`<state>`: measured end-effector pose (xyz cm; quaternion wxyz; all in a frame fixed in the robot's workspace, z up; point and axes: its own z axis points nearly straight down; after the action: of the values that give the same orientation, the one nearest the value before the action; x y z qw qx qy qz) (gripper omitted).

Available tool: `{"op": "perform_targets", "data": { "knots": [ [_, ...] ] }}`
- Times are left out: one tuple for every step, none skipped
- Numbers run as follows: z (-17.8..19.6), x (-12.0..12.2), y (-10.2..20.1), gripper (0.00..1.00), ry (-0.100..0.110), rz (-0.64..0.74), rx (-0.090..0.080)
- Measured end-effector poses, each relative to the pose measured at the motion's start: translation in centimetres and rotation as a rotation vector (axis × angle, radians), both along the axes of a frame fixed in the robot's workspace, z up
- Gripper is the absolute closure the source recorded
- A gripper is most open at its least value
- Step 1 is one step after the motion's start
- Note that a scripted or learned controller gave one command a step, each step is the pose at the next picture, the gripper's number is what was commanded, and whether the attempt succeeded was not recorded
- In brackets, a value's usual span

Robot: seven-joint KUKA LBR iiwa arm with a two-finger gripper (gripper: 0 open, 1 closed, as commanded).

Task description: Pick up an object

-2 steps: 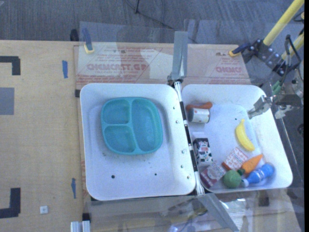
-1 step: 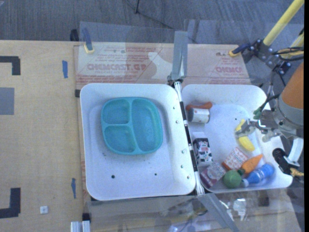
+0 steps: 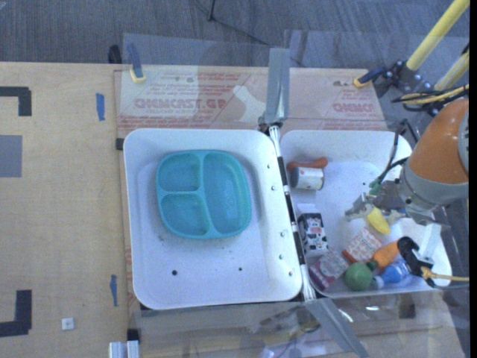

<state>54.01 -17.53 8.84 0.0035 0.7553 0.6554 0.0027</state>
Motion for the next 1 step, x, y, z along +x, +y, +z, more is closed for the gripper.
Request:
{"op": "perform_targets", "data": {
  "knots": [
    [8.0, -0.64, 2.61, 0.0, 0.008, -0.019, 0.002]
  ]
}}
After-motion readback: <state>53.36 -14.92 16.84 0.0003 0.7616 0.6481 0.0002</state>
